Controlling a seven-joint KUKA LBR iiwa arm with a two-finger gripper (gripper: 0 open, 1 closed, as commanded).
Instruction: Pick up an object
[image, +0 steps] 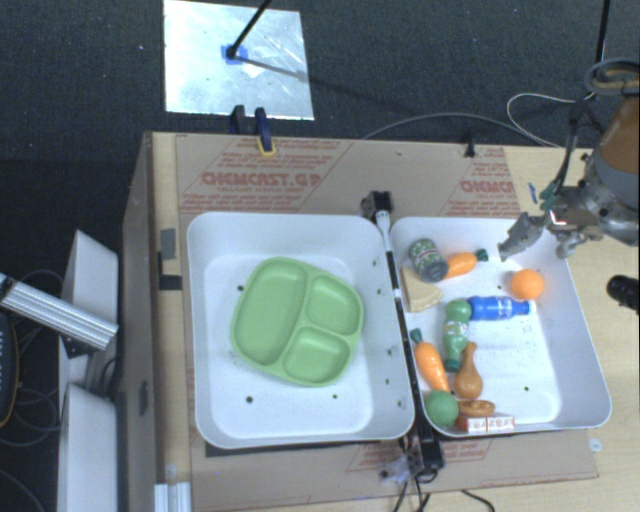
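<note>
Claw (540, 228) hangs at the right bin's (585, 385) 1 o'clock rim, above the bin; can't tell how wide it stands, nothing visibly in it. Orange ball (526, 284) sits just at its 6 o'clock, apart. Blue bottle (497, 308), green can (427, 259), carrots, other toy food crowd the bin's 9 o'clock side. Left bin (215, 400) carries a green divided plate (297, 320).
</note>
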